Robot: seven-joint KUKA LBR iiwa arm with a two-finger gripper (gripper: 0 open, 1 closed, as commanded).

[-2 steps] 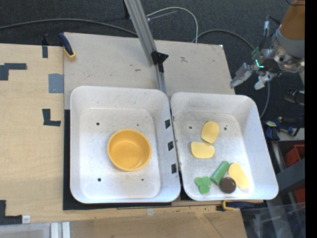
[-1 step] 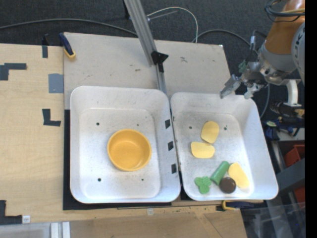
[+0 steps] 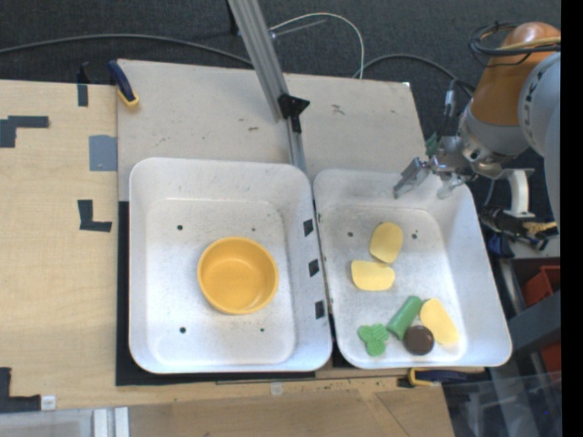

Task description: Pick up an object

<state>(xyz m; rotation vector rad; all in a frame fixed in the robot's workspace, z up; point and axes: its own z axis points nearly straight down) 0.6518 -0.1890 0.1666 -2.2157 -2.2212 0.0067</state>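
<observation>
The right bin [image 3: 474, 244] holds several small items: a yellow oval piece [image 3: 386, 241], a flatter yellow piece [image 3: 373, 275], a third yellow piece [image 3: 439, 321], a green stick [image 3: 403, 317], a green leafy piece [image 3: 373, 338] and a brown ball [image 3: 419, 339]. A yellow bowl [image 3: 238, 274] sits in the left bin [image 3: 155, 189]. My gripper [image 3: 428, 186] hangs over the far right corner of the right bin, above and behind the items. It is open, with nothing between its fingers.
A slanted metal pole [image 3: 264, 53] rises behind the bins, near where they meet. Cables [image 3: 319, 21] run across the dark floor at the back. Black clips [image 3: 312, 267] sit along the seam between the two bins.
</observation>
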